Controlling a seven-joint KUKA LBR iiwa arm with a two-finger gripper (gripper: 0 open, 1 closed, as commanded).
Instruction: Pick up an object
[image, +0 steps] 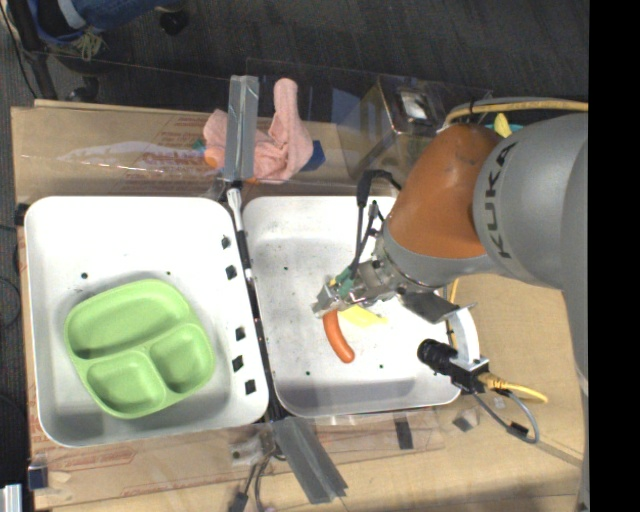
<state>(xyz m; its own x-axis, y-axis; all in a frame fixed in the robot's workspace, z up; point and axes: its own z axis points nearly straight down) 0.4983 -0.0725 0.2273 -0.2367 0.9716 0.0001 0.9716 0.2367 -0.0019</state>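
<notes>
one gripper (338, 295) hangs low in the right bin (300, 380) — just above an orange sausage (341, 338) — its grip i cannot tell.

Count: two white bins (60, 225), one green divided plate (140, 345) in the left one, one orange sausage-shaped item (340, 338) and one yellow item (362, 317) right of that plate in the other bin, one pink cloth (275, 140) behind the bins.
</notes>
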